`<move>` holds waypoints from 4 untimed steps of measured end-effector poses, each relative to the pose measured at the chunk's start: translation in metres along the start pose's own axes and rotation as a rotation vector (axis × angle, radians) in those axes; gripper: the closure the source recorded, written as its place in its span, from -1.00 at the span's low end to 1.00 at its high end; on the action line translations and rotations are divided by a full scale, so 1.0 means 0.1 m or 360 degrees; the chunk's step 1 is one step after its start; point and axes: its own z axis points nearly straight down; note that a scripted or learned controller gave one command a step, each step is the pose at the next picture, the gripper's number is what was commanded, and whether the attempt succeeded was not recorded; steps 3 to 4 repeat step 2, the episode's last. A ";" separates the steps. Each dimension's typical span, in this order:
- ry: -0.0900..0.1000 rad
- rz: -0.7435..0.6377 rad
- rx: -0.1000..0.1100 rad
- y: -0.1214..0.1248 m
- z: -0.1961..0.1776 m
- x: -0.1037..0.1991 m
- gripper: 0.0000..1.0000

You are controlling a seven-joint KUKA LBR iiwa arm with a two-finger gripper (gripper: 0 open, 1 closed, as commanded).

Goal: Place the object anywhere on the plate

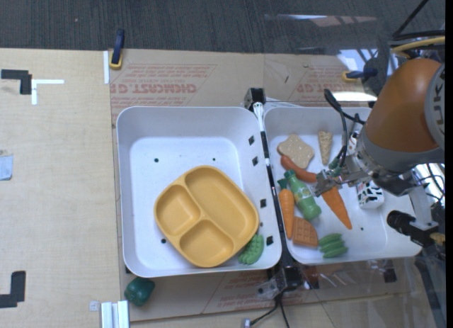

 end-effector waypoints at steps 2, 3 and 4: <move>-0.0004 -0.0267 0.0001 -0.02 -0.43 -0.37 -1.00; -0.0004 -0.0267 0.0001 -0.02 -0.43 -0.37 -1.00; -0.0004 -0.0267 0.0001 -0.02 -0.43 -0.37 -1.00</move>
